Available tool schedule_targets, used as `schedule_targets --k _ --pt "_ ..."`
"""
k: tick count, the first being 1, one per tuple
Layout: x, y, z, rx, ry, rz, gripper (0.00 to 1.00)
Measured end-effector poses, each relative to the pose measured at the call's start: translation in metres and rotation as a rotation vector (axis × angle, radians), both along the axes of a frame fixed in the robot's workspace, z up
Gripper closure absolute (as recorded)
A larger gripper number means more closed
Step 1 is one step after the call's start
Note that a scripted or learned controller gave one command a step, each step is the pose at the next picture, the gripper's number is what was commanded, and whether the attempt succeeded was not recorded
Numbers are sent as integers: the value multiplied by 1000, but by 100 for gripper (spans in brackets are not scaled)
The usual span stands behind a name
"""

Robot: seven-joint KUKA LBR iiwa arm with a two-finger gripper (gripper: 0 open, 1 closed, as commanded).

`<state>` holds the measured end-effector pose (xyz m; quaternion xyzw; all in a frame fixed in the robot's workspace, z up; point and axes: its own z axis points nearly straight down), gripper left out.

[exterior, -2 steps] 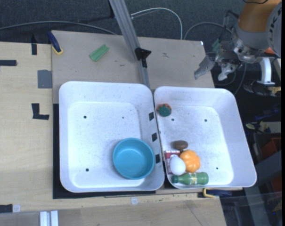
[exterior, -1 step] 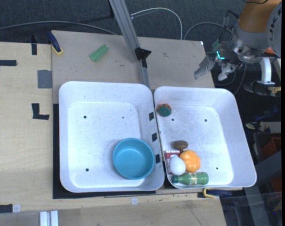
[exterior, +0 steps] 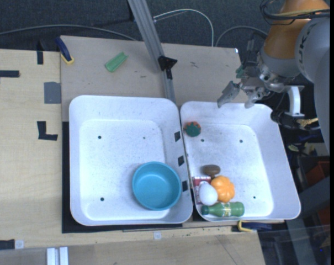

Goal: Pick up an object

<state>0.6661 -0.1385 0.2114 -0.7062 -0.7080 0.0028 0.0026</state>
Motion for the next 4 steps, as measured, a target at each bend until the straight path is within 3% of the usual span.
schedule_targets --k 2,3,4 --pt "0 7 -119 0 -1 1 0" --pt "1 8 -105 -1 -6 2 100" --pt "9 11 -44 0 -13 0 100"
